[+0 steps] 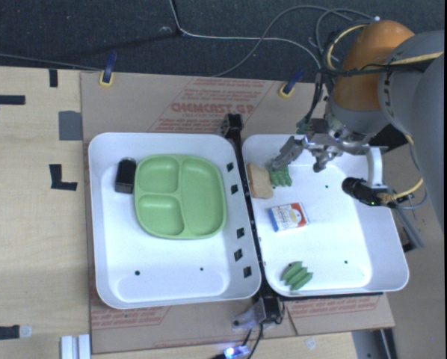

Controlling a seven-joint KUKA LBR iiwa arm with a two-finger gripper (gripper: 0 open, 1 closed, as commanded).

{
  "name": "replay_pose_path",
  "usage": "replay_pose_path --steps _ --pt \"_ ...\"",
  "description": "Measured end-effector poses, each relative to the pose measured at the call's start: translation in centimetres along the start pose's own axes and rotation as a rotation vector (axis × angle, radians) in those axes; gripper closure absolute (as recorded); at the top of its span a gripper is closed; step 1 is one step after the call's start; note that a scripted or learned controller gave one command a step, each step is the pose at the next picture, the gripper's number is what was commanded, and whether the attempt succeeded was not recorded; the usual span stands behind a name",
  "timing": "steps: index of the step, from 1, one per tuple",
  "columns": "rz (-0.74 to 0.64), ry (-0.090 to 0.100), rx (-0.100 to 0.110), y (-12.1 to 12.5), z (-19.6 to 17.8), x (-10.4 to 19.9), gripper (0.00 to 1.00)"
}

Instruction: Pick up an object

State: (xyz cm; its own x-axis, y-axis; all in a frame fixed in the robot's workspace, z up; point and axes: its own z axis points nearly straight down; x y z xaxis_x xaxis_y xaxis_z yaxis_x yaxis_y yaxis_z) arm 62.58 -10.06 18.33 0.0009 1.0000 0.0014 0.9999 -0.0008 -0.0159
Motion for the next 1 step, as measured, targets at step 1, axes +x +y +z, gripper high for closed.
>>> replay_pose_path --steps 1 --pt "-0.003 -0.001 -0.014 0.31 -0.85 0.02 0.00"
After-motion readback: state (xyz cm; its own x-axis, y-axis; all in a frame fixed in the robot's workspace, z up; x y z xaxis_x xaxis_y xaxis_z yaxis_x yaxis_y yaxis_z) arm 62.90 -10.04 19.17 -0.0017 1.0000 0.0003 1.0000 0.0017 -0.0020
